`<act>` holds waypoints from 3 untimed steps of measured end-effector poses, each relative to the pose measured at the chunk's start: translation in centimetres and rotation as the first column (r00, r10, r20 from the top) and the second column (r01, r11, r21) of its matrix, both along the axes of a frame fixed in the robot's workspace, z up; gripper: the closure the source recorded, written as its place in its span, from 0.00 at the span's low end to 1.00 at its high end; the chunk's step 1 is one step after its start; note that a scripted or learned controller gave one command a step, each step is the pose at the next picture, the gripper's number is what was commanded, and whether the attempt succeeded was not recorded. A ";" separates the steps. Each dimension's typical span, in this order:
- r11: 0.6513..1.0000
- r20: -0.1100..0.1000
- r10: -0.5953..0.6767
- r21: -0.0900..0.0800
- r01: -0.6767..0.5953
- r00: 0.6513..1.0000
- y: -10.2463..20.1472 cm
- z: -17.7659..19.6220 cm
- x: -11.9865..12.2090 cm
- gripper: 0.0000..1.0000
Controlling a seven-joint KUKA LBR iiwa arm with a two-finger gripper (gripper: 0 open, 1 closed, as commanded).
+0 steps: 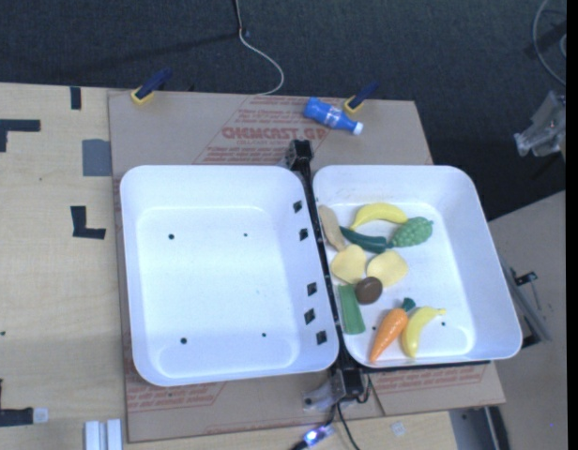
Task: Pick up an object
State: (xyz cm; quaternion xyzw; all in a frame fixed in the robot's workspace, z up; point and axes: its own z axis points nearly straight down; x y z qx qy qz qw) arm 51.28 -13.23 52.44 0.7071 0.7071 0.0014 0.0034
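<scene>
Carrot [387, 333] in right bin [477, 251] — long axis slanted, tip toward lower left, banana [418, 328] just beside it, gripper's state cannot be told.

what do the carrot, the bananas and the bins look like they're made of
Carrot: probably moulded plastic toy food, flat uniform orange.
Bananas: likely the same plastic, smooth even yellow without natural marks.
Bins: seemingly thin white formed plastic, smooth, with rounded corners and raised rims.
Too small to tell hard from soft.
</scene>
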 end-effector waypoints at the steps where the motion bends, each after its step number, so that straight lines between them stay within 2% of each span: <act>1: 1.000 -0.004 -0.005 0.001 0.005 1.000 -5.3 1.2 -3.0 1.00; 2: 1.000 -0.006 -0.001 0.001 0.001 1.000 -9.3 1.0 -2.9 1.00; 3: 1.000 -0.007 0.002 0.001 -0.002 1.000 -9.1 1.0 0.4 1.00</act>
